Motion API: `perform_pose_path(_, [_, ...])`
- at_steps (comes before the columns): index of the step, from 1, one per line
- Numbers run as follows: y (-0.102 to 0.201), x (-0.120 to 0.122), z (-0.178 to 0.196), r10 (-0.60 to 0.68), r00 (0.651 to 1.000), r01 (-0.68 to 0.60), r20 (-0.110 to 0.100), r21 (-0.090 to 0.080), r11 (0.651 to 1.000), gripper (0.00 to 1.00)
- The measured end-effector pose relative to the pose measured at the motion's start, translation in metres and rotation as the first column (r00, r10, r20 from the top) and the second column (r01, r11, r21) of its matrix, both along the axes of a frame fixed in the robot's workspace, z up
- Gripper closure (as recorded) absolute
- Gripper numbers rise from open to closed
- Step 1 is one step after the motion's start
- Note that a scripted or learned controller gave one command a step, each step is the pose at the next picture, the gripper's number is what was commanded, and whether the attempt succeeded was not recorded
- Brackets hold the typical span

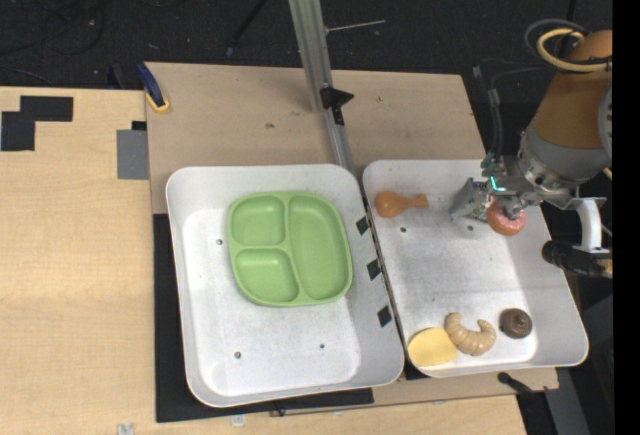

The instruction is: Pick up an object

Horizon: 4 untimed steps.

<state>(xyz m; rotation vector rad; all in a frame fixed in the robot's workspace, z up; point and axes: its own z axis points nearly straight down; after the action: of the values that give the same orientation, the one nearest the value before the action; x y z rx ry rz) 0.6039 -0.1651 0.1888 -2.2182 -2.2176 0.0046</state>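
Note:
My gripper (487,206) hangs over the far right part of the right bin (450,263). A pink, red-edged round object (508,220) sits right against its lower right side, partly hidden by the wrist; whether it is gripped or resting on the bin floor is unclear. An orange drumstick-shaped item (400,203) lies at the bin's far left corner, well left of the gripper. Along the near edge lie a tan croissant (472,334), a yellow rounded piece (431,348) touching it, and a small brown donut (515,324).
The left bin (200,323) holds a green divided plate (290,248). A metal post (312,53) rises behind the gap between the bins. Black clips (372,268) sit on the shared rim. The arm's grey body (565,123) stands at the right.

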Motion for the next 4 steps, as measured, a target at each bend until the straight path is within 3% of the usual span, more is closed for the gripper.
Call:
perform_pose_path(1, [0.000, 0.001, 0.001, 0.000, 1.000, 0.000, 0.003, -0.001, 1.000, 0.00])
perform_pose_path(3, [0.000, 0.003, -0.095, 0.001, 1.000, -0.001, 0.001, -0.001, 1.000, 0.00])
perform_pose_path(4, [-0.002, 0.004, -0.081, -0.001, 1.000, 0.001, 0.006, -0.004, 1.000, 1.00])
